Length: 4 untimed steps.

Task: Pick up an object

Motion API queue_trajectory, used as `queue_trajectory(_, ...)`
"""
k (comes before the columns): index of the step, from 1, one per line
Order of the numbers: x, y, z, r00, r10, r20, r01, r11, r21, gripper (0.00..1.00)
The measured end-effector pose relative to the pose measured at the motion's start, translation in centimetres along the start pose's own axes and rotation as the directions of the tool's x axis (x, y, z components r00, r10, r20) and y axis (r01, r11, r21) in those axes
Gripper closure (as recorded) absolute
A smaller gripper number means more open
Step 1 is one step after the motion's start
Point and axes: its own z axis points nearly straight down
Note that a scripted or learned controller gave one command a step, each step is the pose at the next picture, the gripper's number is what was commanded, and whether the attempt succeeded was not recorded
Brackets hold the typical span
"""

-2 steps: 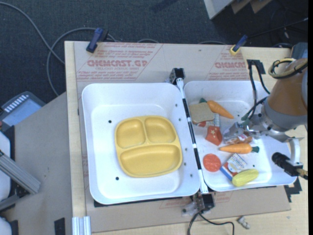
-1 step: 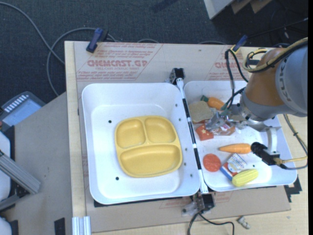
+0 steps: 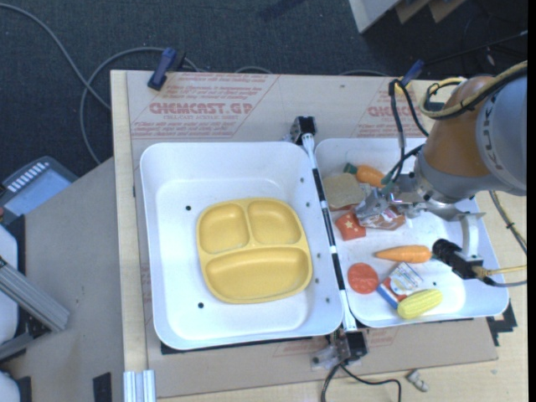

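**Claw down among the toy food, grasp unconfirmed**

The claw [image 3: 378, 205] sits low in the right bin [image 3: 484, 306], over a red-and-white packet [image 3: 387, 219] — whether its tips are apart or together, I cannot tell. Next: close firmly, then lift straight, clear of the carrot [image 3: 404, 254].

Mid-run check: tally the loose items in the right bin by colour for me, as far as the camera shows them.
Orange: 2, a carrot and a smaller orange piece
Red: 2, a round slice and a small packet
Yellow: 1, corn cob
Tan: 1, flat piece
Multicoloured: 1, small box
Total: 7; anything under the gripper is hidden.
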Motion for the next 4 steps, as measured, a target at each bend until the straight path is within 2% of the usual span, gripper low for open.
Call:
queue_trajectory(1,9.6,-0.4,-8.1,1.0,-0.002,-0.015,0.003,1.0,0.029,1.0)
queue_trajectory(2,7.7,0.3,-11.4,1.0,-0.001,-0.013,0.001,1.0,0.028,1.0)
queue_trajectory(3,7.7,0.3,-11.4,1.0,-0.001,-0.013,0.001,1.0,0.029,0.0)
queue_trajectory(4,3.4,6.4,-8.5,1.0,0.0,-0.012,0.001,1.0,0.028,0.0)
